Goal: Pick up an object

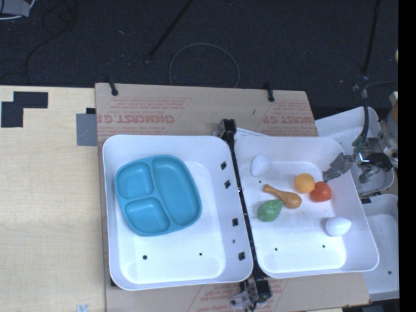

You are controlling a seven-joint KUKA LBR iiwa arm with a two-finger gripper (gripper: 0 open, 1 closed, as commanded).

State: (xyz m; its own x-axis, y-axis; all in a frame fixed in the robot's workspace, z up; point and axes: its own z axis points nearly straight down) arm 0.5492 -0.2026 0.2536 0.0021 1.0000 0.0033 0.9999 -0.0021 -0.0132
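Two white bins (286, 273) sit on cardboard (195, 112) atop a pale bench (45, 200).

Two shallow white bins sit side by side on a sheet of printed cardboard (195, 112) laid over the tabletop (45, 194). The left bin (162, 265) holds a blue divided plate (157, 194). In the right bin (305, 255) lie a white egg-shaped piece (260, 166), an orange ball (304, 182), a red piece (320, 192) just beside the ball, a tan drumstick (283, 195), a green piece (270, 210) touching the drumstick, and a second white piece (337, 226). The gripper (338, 166) hangs at the right bin's far right side, near the red piece
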